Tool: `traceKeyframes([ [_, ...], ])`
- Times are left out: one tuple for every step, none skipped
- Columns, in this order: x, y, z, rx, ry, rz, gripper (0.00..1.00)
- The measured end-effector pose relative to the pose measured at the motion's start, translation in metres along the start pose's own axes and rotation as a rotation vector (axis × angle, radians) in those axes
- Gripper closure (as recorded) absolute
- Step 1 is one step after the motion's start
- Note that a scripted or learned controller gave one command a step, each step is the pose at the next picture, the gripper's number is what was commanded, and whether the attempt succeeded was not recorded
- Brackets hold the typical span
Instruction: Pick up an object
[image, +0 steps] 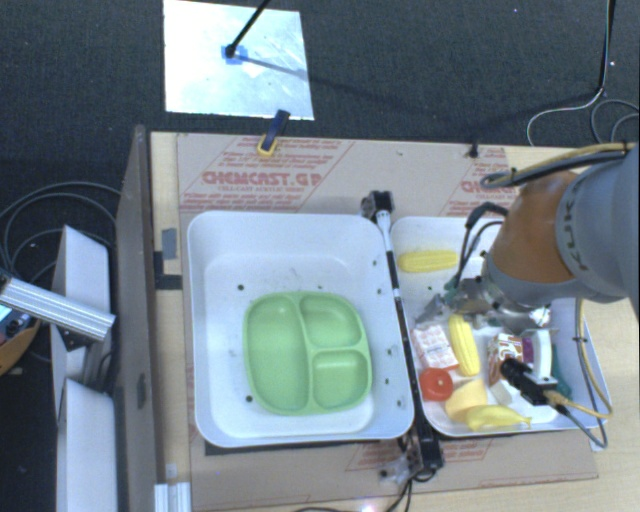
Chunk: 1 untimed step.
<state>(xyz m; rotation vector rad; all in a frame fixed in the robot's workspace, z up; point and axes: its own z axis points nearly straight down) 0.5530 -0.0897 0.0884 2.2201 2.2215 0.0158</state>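
The right bin (420, 232) holds several small objects. A yellow corn cob (428, 262) lies near its far end. A second corn cob (464, 343) lies mid-bin beside a white packet with red print (434, 346). Nearer the front sit a red tomato (436, 382), a yellow rounded fruit (464, 399) and a banana (496, 419). A brown and white wrapped item (510, 350) lies to the right. My gripper (462, 303) hangs low over the middle of this bin, just above the second corn cob. The grey arm with its orange band (540, 240) covers the bin's right part.
The left bin (220, 250) holds a green divided plate (307, 352). A black divider rail (396, 300) runs between the bins. Cables (585, 375) trail along the right bin's right edge. Cardboard (300, 170) lines the bench behind the bins.
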Motion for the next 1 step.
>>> traceKeyframes([
  [-0.0024, 0.0036, -0.0143, -0.015, -0.010, -0.001, 1.00],
])
